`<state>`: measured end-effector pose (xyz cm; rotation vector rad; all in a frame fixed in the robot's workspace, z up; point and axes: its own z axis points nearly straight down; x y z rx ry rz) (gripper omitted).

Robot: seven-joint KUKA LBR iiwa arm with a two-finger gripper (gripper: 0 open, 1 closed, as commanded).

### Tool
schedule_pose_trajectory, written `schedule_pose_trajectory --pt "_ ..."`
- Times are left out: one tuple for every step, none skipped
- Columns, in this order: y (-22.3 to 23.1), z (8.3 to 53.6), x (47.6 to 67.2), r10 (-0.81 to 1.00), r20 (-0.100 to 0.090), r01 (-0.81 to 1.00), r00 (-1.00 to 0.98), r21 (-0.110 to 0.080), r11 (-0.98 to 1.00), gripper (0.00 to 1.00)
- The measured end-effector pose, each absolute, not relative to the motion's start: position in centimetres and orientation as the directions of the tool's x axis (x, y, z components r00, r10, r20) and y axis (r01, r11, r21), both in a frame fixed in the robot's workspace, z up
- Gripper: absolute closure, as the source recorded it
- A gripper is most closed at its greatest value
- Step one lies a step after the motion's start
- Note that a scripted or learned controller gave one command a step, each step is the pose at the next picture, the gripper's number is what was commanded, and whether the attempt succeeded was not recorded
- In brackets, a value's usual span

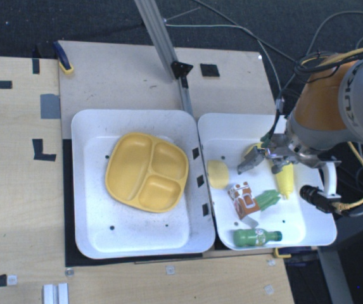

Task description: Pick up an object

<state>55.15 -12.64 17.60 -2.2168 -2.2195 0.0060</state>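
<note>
My gripper (pixel 260 167) hangs over the upper middle of the right bin (pixel 232 126), with its two dark fingers spread open and nothing between them. A yellow squeeze bottle (pixel 285 182) lies just to its lower right, close under the right finger. A pale yellow block (pixel 218 174) sits at the bin's left side. Below the gripper lie a red and white packet (pixel 242 199) and a green item (pixel 267 200) next to it. Along the front wall rests a green bottle (pixel 256 236).
In the left bin (pixel 86 189) lies a yellow divided plate (pixel 147 171). A metal pole (pixel 159 33) slants down to the gap between the bins. Cables (pixel 333 201) run around the arm at the right bin's right edge.
</note>
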Motion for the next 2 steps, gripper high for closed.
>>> schedule_pose_trajectory --pt "-12.6 13.3 55.0 1.0 0.0 1.0 -0.001 -0.005 0.001 0.0" --pt "-12.6 14.5 55.0 1.0 0.001 1.0 -0.003 -0.004 0.003 1.0"
